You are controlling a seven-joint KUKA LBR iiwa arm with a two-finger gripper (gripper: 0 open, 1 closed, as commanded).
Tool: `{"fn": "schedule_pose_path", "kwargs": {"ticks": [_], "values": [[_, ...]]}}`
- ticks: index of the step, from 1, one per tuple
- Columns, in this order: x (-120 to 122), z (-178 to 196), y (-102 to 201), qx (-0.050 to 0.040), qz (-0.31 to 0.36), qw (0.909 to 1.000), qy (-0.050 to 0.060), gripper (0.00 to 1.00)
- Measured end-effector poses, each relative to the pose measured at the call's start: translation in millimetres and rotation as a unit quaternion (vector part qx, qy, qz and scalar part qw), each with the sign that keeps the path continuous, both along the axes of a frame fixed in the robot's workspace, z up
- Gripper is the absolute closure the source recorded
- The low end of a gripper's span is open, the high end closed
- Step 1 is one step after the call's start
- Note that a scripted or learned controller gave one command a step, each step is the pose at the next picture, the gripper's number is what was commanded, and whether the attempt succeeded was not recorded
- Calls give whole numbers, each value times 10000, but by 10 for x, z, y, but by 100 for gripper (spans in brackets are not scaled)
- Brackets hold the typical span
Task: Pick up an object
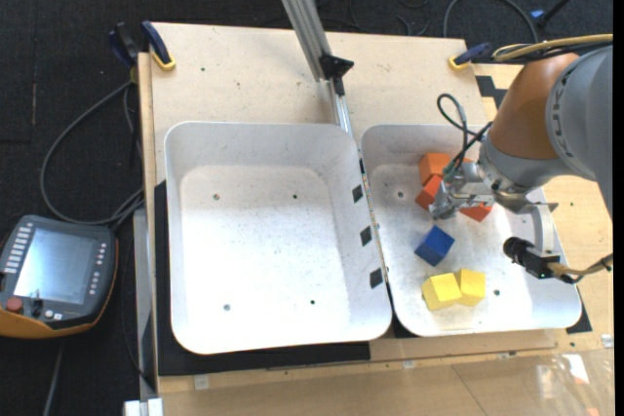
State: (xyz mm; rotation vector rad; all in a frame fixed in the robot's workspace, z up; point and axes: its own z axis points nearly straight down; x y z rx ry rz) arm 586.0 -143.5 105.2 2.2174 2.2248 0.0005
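A: We see the arm [551,117] reaching in from the right over the right bin [546,312], with its hand [447,202] low among the orange blocks [434,166] near that bin's far side.

B: Whether the hand is spread or pressed together, we cannot tell; the wrist hides it. We see no block clearly between its tips.

A: Agreed. A red block [478,210] lies just beside the hand, partly under the wrist. Nearer to us sits a blue block [435,245], apart from the hand.

B: And closer still we find two yellow blocks [453,288], touching each other, near the bin's front edge.

A: The left bin [195,151] stands beside it on the desk [244,73]. On the floor at left we note a teach pendant [54,273].
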Motion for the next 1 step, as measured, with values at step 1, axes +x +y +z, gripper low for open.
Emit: {"fn": "schedule_pose_path", "kwargs": {"ticks": [1], "values": [[-301,-100,108,1,-26,10000,5,100]]}}
